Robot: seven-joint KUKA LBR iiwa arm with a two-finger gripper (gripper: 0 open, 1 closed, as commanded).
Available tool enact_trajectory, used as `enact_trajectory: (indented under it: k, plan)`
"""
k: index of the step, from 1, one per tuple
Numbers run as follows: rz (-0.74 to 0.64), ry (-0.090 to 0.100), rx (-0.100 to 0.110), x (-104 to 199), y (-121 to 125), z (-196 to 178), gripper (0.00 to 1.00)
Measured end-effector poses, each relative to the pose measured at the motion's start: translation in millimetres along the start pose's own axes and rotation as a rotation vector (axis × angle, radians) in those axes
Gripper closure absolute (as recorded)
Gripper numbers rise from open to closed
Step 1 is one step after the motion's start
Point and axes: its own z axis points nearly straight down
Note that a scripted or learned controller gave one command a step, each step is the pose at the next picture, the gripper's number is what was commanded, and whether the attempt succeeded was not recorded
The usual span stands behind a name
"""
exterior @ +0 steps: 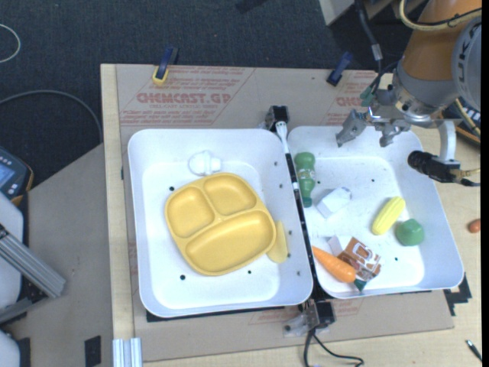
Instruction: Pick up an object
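End effector [370, 131]: two grey fingers spread wide, nothing between them; poised over the far rim of the right bin [428, 277], under the orange-banded arm [439, 33] that enters from the right.

Step in hand, as judged: approach. No object chosen or touched yet; the pick has not begun.

Right bin, contents nearest outward:
- green bottle [305, 176], lying along the left wall, near the divider.
- white block [333, 201], mid-bin, just right of the bottle.
- yellow corn [388, 215], tilted, toward the right side.
- green round piece [409, 232], just beside the corn.
- orange carrot [334, 264], near the front edge.
- brown-and-white packet [361, 257], touching or overlapping the carrot; which, I cannot tell.

Left bin [145, 228]: yellow divided tray [220, 222], a small white object [204, 161] behind it.

Next move, as judged: descend toward one candidate, fingers straddling it. The white block and corn lie apart from neighbours and look the easier targets; the carrot and packet crowd each other.

Counter [114, 113]: brown board with clamps.
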Motion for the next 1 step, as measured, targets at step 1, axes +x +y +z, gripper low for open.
enact_trajectory:
  k: [1]
  plan:
    - [-0.008, 0.004, 0.006, 84.5, -39.4, 17.1, 0.0]
